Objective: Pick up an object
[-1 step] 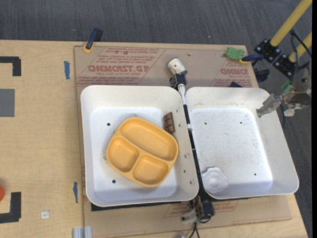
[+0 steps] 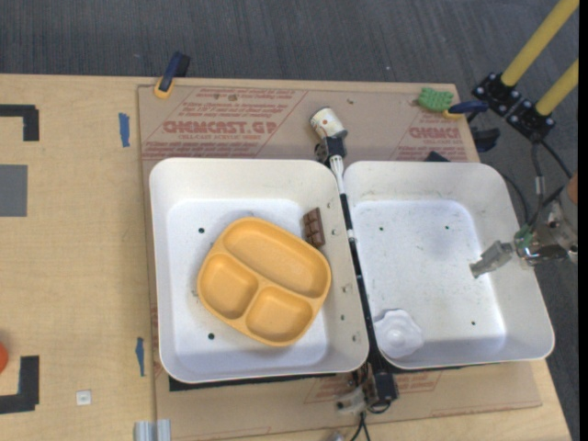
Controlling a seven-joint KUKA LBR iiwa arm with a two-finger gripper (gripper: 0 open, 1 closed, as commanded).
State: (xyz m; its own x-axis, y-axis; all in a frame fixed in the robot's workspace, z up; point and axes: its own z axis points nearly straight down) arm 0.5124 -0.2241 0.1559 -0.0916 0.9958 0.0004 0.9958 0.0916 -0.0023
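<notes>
**Object Handling: Candidates and Grasp Points**

The left bin [image 2: 175, 246] holds a yellow divided tray [image 2: 265, 280], lying flat and turned at an angle, with three compartments. A small brown block [image 2: 313, 228] lies just beside the tray's far right edge, near the bin wall. The right bin [image 2: 514, 246] holds a pale, translucent-looking item [image 2: 401, 331] at its near left corner.

The gripper [image 2: 487, 260] sits at the right edge of the right bin, well apart from all three objects. Whether it is open or closed cannot be told; nothing is visible in it.

Judgement: the tray appears to be rigid, light moulded plastic, probably smooth. Its body is too wide to span; the raised rim or a divider wall offers the usable hold. The brown block looks small and stiff, suited to a direct pinch. The pale item's form is unclear.
</notes>
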